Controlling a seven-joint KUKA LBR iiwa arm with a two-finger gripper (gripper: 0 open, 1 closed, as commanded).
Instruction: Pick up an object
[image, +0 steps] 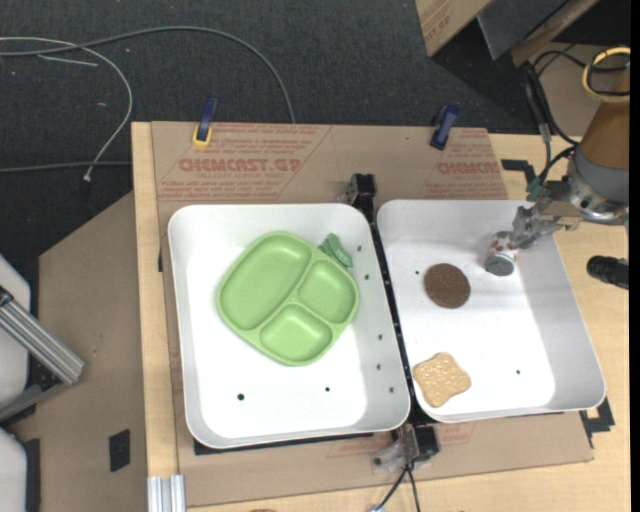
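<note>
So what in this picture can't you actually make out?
- The gripper, camera view: too small and blurred to tell its state or whether it touches the right bin.
- The arm: cut off by the right edge.
- The dark green thing: partly tucked behind the green plate, so its shape is unclear.
- The tan biscuit-like piece: too small to identify.

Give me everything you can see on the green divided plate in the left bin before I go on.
The green divided plate is light green, looks like matte plastic, with rounded corners and three compartments: one large, two smaller. It lies flat, right side up and turned at a slant, on the floor of the left bin, toward the middle. A small darker green object sits at its upper right edge; whether they touch is unclear. The compartments look bare. The gripper is over the right bin.
</note>
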